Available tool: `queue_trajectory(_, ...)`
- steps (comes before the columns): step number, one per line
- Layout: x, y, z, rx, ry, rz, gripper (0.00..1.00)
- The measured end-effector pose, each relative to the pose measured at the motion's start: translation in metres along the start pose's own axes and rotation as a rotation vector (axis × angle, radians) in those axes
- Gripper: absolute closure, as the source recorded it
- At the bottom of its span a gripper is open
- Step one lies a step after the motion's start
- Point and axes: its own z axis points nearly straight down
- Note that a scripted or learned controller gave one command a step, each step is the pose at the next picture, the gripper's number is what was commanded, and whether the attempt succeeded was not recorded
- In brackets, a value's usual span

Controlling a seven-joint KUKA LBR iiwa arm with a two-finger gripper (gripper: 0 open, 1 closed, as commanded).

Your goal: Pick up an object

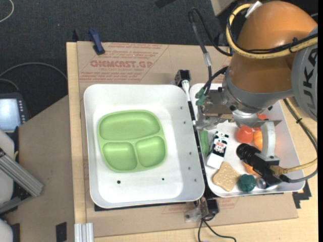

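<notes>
My hand (237, 119) hangs over the right bin (292, 140) above the toys (225, 176); its grip I cannot tell.

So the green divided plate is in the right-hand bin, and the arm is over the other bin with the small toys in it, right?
Not quite. The camera view shows the green divided plate lying in the left bin, not the right one. The rest holds: the arm hangs over the right bin, where the small toys lie.
</notes>
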Motion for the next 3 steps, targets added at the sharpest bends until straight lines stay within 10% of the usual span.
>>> queue_trajectory(2, 0.043, 0.006, -0.036, 0.004, -0.003, 0.003, 1.0)
queue_trajectory(3, 0.064, -0.003, 0.064, 0.02, -0.005, 0.005, 1.0)
